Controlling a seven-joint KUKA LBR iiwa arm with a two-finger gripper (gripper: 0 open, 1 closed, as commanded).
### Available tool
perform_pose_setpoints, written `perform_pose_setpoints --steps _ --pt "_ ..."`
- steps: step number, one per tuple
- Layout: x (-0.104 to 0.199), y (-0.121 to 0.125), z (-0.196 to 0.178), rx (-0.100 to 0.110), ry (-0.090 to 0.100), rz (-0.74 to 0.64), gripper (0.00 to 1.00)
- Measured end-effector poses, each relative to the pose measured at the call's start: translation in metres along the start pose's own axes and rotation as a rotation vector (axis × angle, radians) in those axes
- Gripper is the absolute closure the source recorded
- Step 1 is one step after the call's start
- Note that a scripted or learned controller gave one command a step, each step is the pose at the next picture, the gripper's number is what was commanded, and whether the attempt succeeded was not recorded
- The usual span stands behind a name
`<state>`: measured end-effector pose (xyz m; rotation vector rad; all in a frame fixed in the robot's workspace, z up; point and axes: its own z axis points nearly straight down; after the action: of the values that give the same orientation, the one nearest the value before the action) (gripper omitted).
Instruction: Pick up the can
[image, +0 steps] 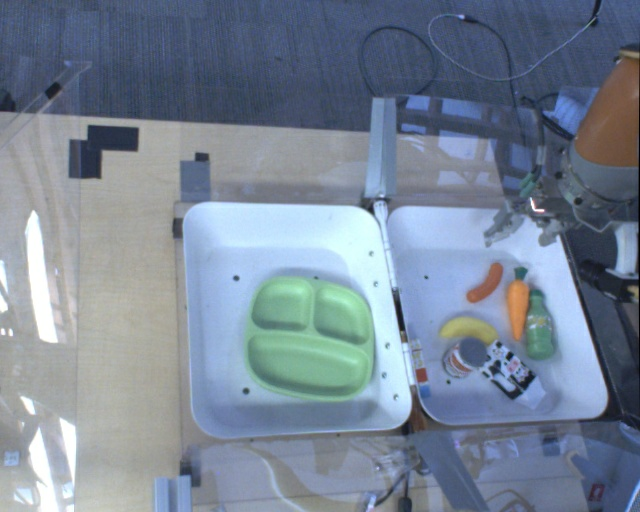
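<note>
Toward the near edge of the right bin (590, 400) the can (464, 357) stands, apparently upright, well apart from the tool (524, 226), which hangs open and empty over the far side

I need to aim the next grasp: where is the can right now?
The can lies in the right bin, near its front, just below the banana and left of the black-and-white carton.
</note>
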<state>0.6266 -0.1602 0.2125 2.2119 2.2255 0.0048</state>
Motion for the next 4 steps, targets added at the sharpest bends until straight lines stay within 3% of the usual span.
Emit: perform_pose_setpoints --steps 1,2,3,4 --pt "0.004 -0.048 0.104 0.002 0.001 -0.223 0.0" --pt "0.023 -0.133 0.123 -0.007 -0.001 -0.204 0.0" --pt "-0.005 -0.138 0.058 -0.002 -0.001 -0.272 0.0" --pt "0.026 -0.134 0.122 -0.013 -0.003 -0.263 0.0"
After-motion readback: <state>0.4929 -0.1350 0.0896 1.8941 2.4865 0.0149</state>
